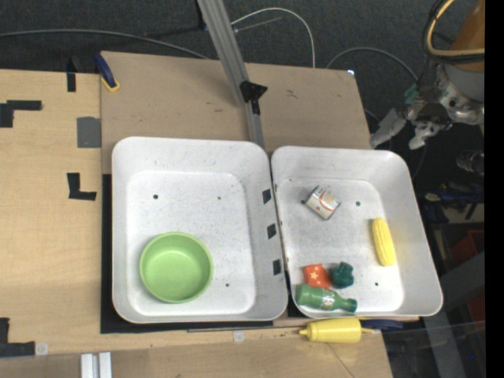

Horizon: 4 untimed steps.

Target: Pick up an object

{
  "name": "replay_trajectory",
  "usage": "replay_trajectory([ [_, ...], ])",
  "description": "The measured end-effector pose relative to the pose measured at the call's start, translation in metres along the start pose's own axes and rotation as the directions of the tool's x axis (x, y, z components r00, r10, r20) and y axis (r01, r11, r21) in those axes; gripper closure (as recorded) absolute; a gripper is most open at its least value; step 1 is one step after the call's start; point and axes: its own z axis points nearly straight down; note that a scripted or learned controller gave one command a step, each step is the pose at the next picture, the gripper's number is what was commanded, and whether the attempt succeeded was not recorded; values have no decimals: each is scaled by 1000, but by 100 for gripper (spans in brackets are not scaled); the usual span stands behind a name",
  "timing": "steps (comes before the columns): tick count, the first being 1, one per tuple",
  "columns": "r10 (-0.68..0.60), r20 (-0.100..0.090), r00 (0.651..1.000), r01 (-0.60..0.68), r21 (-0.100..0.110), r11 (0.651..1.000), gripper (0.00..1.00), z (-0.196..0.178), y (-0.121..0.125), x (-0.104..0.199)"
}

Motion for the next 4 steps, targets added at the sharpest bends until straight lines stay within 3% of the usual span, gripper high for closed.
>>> replay_trajectory([
  [1,0,0,1000,0,1,1000,0,0,0,0],
  [4,1,-1,1000,-1,5,1000,0,149,0,3],
])
